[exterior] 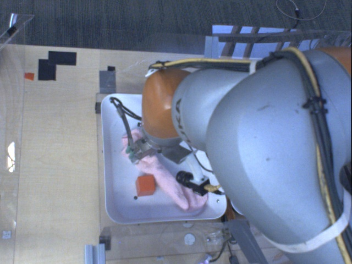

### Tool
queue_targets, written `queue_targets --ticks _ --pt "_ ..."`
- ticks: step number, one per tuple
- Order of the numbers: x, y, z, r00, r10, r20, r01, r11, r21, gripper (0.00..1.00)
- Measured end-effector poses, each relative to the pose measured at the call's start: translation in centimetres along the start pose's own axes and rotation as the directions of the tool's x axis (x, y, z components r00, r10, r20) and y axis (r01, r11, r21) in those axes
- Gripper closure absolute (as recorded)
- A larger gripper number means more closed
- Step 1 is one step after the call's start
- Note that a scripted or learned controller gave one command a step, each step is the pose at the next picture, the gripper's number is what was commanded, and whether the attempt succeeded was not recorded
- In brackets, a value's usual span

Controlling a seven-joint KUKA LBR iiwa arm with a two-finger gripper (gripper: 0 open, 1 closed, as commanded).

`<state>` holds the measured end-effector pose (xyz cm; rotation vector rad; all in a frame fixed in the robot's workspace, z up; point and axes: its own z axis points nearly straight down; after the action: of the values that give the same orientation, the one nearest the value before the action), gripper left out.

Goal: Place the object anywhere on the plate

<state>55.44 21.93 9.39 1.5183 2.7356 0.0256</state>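
Camera view, from above at a slant: a pale wooden worktop (55, 164) carries a shallow white bin (113, 202) with rounded corners. The grey arm (264, 147) enters from the right and covers most of the right half of the scene, so any second bin lies hidden beneath it. An orange band (159, 106) sits above the wrist, directly over the upper part of the white bin.

Contents of the white bin: a small orange block (146, 186) lies on the bin floor, left of centre and toward the near wall. A pink cloth (170, 183) lies crumpled beside it, running from the wrist area down toward the bin's lower right corner; its edge is touching or just beside the block. No plate can be made out.

The tool (133, 149) hangs low over the upper end of the pink cloth, just above and to the left of the orange block and apart from it. Whether its fingers are spread or closed cannot be told, and nothing is seen held. A black cable (122, 111) loops from the wrist over the bin.

On the worktop to the far left: black tape marks (55, 64) and a small red square (28, 76).
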Motion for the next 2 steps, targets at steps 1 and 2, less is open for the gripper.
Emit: queue_targets --ticks 1,2 --pt "-6.7 -1.5 -3.5 0.911 0.411 0.005 -0.411 0.911 0.015 1.0" --pt "-0.2 0.8 -7.5 0.964 0.266 0.002 -0.266 0.964 0.014 1.0"
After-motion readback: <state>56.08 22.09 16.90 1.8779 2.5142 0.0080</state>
